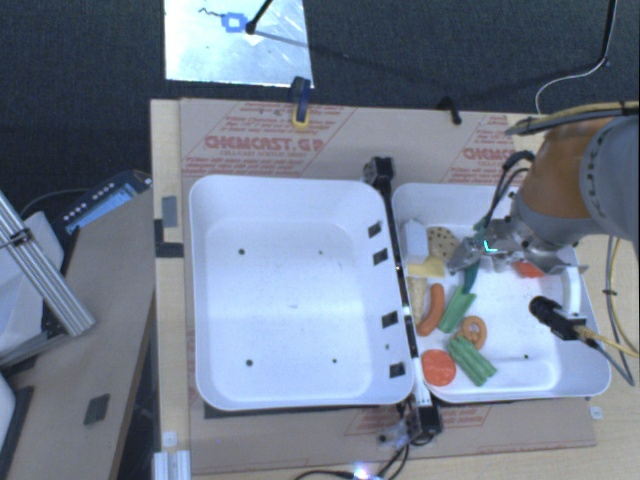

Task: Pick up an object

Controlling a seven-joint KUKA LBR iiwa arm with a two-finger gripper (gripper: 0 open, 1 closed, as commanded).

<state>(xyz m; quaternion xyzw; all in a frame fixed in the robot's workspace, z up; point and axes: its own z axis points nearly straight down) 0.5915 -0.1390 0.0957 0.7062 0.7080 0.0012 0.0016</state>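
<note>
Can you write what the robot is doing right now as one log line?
gripper over right bin | above toy food near green piece | nothing seen held | left bin untouched

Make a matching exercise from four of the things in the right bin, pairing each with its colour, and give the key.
Things:
1. sausage
2. round tomato
3. ridged pickle
4. cracker

Colours:
A. green
B. tan with dark specks
C. orange
D. red

Pairs: 1-C, 2-D, 3-A, 4-B. All four lie in the right bin, left of the tool.
</note>
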